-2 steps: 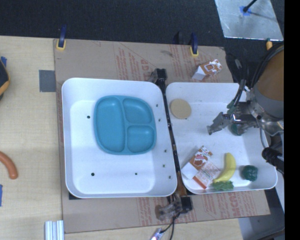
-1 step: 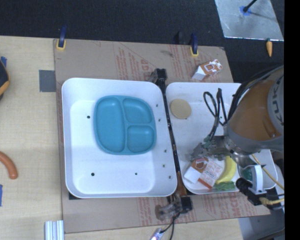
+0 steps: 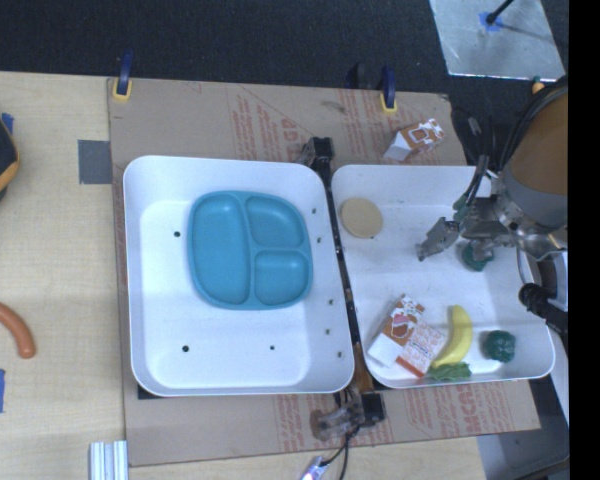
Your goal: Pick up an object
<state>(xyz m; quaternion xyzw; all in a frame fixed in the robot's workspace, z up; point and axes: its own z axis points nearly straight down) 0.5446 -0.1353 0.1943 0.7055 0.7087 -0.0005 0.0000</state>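
The hand [image 3: 450, 236], fingers apart and empty, hovers in the right bin [image 3: 420, 186], beside a dark green object [image 3: 476, 256] toward the bin's right edge.

One fixed camera looks down at a slant on both white bins [image 3: 140, 268], arm [image 3: 540, 158] entering from right.

Objs all in right bin [image 3: 380, 183]. Tan round disc [image 3: 361, 218] lies flat nr back-left corner. Red/white carton [image 3: 407, 337] lies on its side at front, tilted. Yellow banana [image 3: 458, 334] just beside carton's right, lengthwise front-to-back; green item [image 3: 449, 372] at its front end. Dark green round obj [image 3: 498, 345] nr front-right corner. Teal obj [image 3: 476, 257] partly hidden, right side.
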